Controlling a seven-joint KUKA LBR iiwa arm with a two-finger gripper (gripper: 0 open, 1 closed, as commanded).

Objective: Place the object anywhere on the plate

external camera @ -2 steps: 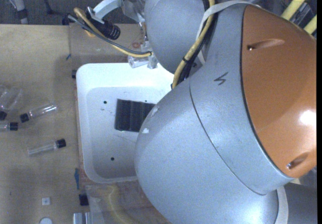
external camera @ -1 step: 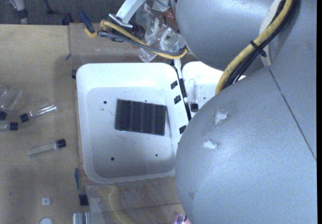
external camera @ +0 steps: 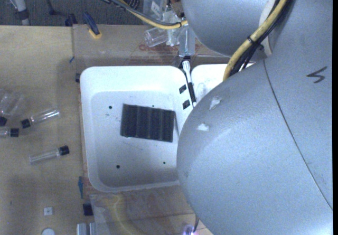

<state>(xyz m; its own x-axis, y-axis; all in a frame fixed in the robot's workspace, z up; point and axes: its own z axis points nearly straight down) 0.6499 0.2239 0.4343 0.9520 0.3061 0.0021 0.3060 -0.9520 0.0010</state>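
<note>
two bins | left bin (external camera: 90, 123): dark ridged plate (external camera: 147, 123) | arm (external camera: 253, 139) hides right bin | fingers: can't tell

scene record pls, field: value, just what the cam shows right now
left bin: white, shallow, holds a dark ribbed rectangular plate lying flat near its middle
right bin: just a corner visible behind the arm
arm: grey, large in the foreground, covers the right of the view
cables: yellow and black, running along the arm
bench left of bins: clear vials with black caps, scattered
gripper: hidden
</note>
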